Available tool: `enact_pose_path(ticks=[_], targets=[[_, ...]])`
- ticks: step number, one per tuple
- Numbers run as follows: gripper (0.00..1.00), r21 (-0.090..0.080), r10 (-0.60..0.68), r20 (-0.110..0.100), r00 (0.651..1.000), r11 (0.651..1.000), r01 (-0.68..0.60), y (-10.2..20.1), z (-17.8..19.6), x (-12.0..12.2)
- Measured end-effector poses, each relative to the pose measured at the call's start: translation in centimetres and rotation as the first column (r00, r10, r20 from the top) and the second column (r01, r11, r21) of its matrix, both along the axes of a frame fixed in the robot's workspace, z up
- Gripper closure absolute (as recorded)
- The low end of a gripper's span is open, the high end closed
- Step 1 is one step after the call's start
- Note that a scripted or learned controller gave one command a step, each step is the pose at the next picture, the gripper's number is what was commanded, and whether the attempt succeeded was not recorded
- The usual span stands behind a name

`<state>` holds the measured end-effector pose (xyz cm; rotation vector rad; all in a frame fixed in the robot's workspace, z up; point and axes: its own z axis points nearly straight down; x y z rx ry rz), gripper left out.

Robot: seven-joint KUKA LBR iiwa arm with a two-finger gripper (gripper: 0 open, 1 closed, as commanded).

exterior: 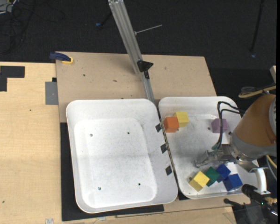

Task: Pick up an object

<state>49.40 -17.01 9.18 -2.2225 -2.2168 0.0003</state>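
Two white bins side by side on the desk (107,78). Left bin (84,107) beside right bin (196,101). In the right bin: orange block (171,123) touching yellow block (181,118) at far left; pale purple block (219,125) further right. At the near edge, clustered: yellow cube (199,180), green block (212,176), blue blocks (227,177). Pincer (206,159) low just beyond that cluster; apart or together, cannot tell.
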Motion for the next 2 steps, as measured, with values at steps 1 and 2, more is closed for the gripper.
enact_pose_path(ticks=[1, 2], targets=[[1.00, 0.002, -0.008, -0.002, 1.000, 1.000, 0.008, -0.1, 1.0, -0.1], [1.00, -0.002, 0.002, 0.004, 1.000, 1.000, -0.002, -1.0, 6.5, 0.5]])
